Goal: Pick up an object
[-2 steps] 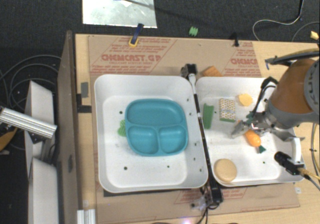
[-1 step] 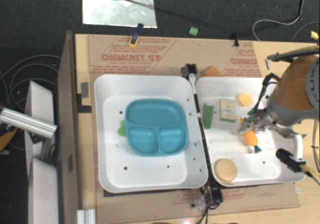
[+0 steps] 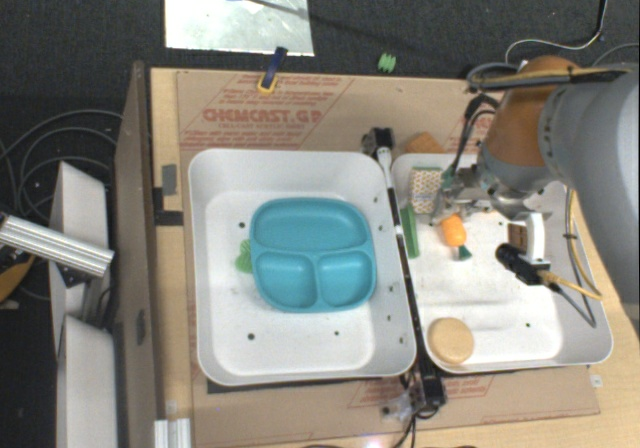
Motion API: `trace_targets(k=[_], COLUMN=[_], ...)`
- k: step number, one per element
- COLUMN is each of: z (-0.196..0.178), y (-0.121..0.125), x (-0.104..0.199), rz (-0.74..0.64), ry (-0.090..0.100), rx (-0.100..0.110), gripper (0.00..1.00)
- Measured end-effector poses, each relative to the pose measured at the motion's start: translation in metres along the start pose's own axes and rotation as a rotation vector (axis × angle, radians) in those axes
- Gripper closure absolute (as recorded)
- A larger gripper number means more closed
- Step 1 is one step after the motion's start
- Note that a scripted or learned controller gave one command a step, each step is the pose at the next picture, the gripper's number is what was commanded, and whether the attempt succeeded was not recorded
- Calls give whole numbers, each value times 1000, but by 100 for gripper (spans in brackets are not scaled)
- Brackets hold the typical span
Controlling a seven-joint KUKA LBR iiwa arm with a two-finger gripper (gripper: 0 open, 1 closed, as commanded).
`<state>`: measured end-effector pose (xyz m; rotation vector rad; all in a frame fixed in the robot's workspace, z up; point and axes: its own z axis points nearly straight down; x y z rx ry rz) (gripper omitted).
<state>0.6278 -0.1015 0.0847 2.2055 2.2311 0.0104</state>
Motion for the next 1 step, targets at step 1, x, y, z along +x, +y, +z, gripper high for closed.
trace_targets(k=[1], z=[-106], y=[-13], x=[64], rz=[1], ry=[0], rx=[-1], gripper=[100])
